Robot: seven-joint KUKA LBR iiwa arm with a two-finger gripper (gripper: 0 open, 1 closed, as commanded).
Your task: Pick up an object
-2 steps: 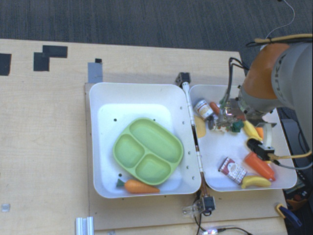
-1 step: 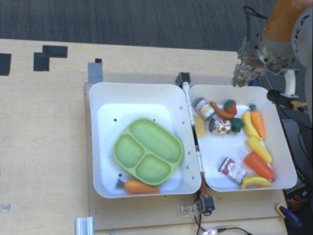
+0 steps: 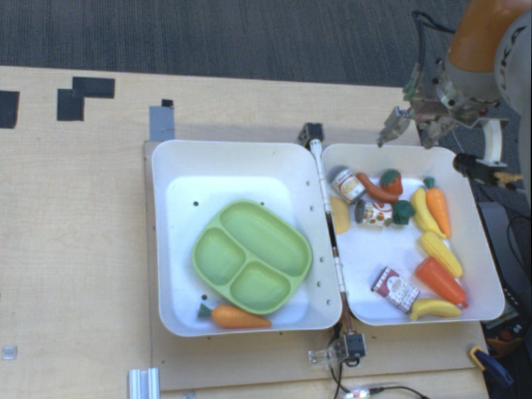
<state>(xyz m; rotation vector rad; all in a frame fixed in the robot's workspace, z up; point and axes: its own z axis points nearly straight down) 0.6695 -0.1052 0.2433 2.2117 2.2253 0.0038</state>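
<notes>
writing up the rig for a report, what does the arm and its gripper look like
The arm is rounded, orange on its upper part with light grey at the edge. Dark cables run along it. The gripper is a small grey metal unit with two thin fingers.

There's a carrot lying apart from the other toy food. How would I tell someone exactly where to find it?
Start at the left bin, the one that holds the green divided plate. Look along the bin's near edge, just below the plate: the orange carrot lies there on its side, green top pointing left. It is the lone food item in that bin; the other carrot sits among toys in the right bin.
</notes>
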